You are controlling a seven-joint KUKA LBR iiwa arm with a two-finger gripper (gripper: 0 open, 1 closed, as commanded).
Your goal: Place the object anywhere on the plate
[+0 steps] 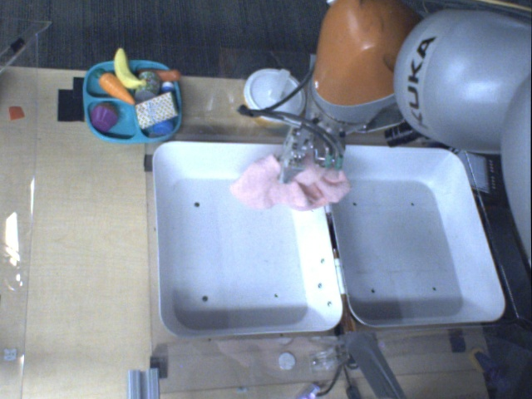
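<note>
The claw [309,158] was clamped on a crumpled pink cloth [287,185], which hung over the far right corner of the left bin [241,306].

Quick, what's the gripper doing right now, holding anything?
Gripper: shut on the pink cloth, which hangs from it over the bins' inner edges.

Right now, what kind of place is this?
Probably a robot testing lab: a big arm reaches over two white bins on a bench, its gripper at a pink cloth, with a toy tray nearby.
</note>
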